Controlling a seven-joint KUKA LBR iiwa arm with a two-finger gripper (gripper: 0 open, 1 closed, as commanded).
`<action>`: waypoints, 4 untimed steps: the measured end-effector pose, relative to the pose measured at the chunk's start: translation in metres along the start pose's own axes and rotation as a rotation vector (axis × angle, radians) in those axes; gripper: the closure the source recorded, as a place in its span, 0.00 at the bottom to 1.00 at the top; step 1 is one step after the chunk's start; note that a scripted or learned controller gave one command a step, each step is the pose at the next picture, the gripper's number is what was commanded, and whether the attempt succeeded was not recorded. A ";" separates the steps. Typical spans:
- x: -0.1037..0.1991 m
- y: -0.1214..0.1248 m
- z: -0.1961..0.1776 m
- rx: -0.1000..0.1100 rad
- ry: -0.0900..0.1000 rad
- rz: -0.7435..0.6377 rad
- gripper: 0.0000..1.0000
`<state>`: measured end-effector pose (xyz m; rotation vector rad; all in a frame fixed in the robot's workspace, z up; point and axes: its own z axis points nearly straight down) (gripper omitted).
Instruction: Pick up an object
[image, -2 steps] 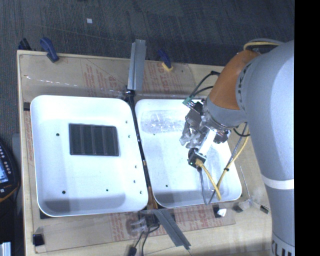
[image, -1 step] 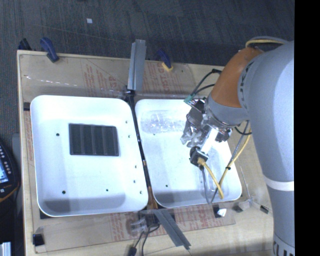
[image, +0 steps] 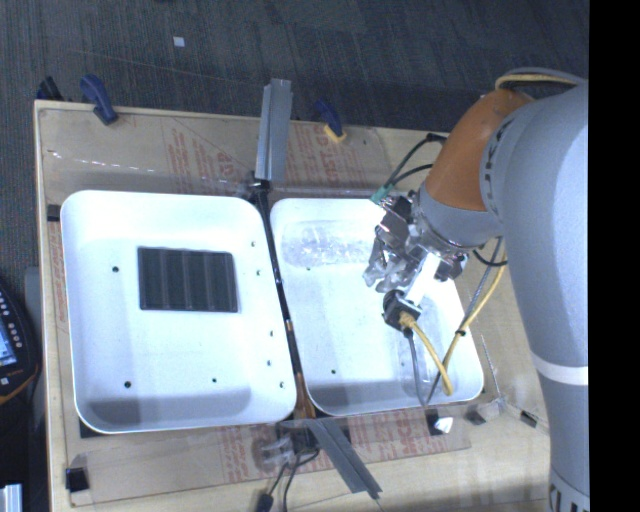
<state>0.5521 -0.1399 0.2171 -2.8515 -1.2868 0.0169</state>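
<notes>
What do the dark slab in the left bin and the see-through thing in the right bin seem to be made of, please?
The dark slab is likely matte plastic or rubber: dark grey, no glare, grooved into parallel strips. The see-through thing is probably thin glossy clear plastic: the right bin shows white through it, with small crinkled glints. Neither is certain.

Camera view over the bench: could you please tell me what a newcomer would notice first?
The big grey arm with its orange band comes first, its hand hanging over the right bin. Next is the dark ribbed panel lying flat in the left bin.
</notes>
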 end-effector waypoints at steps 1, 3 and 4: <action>0.000 0.000 0.000 0.000 0.000 0.000 0.00; -0.074 0.013 -0.047 -0.014 0.000 -0.502 0.00; -0.064 0.011 -0.088 -0.018 -0.003 -0.735 0.00</action>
